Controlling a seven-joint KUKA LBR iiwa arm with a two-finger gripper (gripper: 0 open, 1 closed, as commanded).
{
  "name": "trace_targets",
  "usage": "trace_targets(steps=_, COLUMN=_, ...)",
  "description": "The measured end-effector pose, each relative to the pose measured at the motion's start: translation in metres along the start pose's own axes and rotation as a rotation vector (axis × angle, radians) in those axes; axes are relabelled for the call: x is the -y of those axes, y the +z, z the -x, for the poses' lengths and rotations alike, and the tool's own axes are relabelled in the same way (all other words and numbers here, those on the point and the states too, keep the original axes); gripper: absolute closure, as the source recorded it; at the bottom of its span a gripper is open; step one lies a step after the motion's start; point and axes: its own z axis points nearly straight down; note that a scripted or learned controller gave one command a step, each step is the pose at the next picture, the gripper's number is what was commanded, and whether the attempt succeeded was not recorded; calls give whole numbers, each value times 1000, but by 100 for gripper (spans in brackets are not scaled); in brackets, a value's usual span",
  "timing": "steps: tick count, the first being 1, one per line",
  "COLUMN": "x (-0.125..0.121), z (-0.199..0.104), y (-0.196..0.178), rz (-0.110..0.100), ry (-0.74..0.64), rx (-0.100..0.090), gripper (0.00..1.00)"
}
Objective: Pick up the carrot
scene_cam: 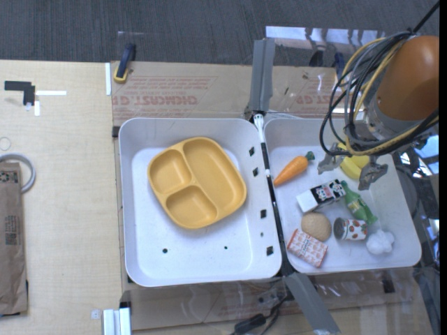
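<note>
In the right bin point(408, 208), the carrot point(290, 170) lay near the left wall, just right of the divider between the two bins. The pincer point(353, 167) hung to the carrot's right, apart from it, its two grey fingers point(331, 162) spread wide with nothing gripped between them; a yellow item point(356, 165) sat under the gap between the fingers. The carrot's long axis ran on a slant, its green top toward the upper right, facing the pincer, and its orange tip toward the lower left at the divider. Right of and below the carrot lay a black-and-white carton point(321, 195), a green bottle point(358, 205), a brown ball point(316, 225), a small can point(350, 229), a red packet point(306, 247) and a white wad point(380, 242). None of these touched the carrot. Left of the carrot, in the left bin point(140, 257), sat a yellow divided plate point(197, 181). Cables point(353, 82) looped above the pincer.
</note>
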Motion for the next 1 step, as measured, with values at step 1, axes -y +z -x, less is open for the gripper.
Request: trace_targets(steps=1, x=64, z=-28, y=-13, rz=-2, ry=-61, rx=0, gripper=0)
